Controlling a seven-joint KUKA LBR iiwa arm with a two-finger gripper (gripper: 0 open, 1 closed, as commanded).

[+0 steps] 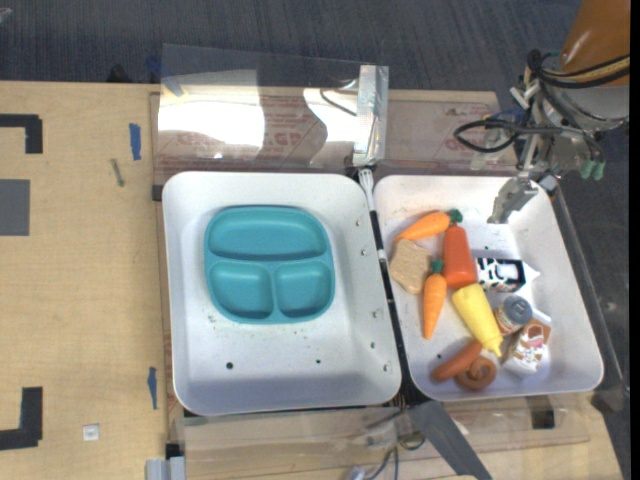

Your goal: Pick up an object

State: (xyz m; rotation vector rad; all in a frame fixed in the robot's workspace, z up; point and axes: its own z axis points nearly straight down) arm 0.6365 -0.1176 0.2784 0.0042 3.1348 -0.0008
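Lying nearest the camera, at the front of the right bin [585,368], a brown toy sausage [462,363] curls beside a small white packet with red print [530,346], the two just apart at the bin's lower rim. Just behind them a yellow corn-like piece [478,315] slants up toward the middle, touching a small round blue-lidded item [514,311] on its right. A small orange carrot [434,304] stands left of the yellow piece, its tip pointing toward the front, and a tan slice of toast [408,264] lies just beside it against the bin's left wall. A longer red-orange carrot [458,256] sits upright between the toast and a black-and-white card [499,271], and a third carrot [428,225] with a green stub lies tilted across the top of the cluster. In the left bin [190,358], a teal divided plate [268,262] with three compartments rests alone near the centre. Farther back, the gripper [510,203] hangs over the rear right corner of the right bin, well apart from the pile of toys, with the grey wrist and a tangle of black cables [490,128] above it. Its fingers look to be close together, with nothing caught between them, though they are small and dim. At the far edge the orange band [605,18] of the arm rises out of view, and a clear plastic sheet [270,113] stands behind the left bin on the wooden bench [70,268].
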